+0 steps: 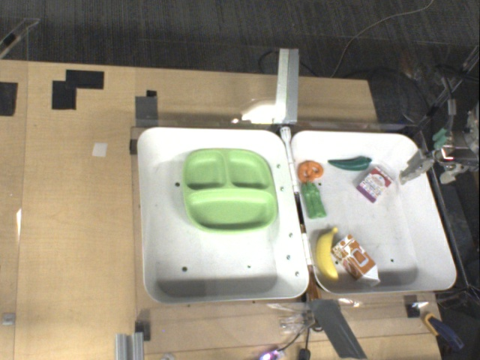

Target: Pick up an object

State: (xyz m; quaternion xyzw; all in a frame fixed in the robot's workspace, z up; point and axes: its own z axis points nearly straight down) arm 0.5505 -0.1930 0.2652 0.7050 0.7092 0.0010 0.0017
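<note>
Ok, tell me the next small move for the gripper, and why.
Probably ease the gripper left and down toward the small purple-and-white packet. The gripper sits at the right white bin's right edge with nothing seen between its fingers, and that packet is the closest item, lying apart from the dark green pepper-shaped toy.

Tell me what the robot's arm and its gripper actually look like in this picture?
Little of it can be made out. At the view's right edge, by the right bin, a slim pale grey metal finger of the gripper slants over the bin's rim. Behind it sits a cluster of grey and whitish parts with a small teal-green spot and dark cables. Finer markings are too small to tell.
</note>
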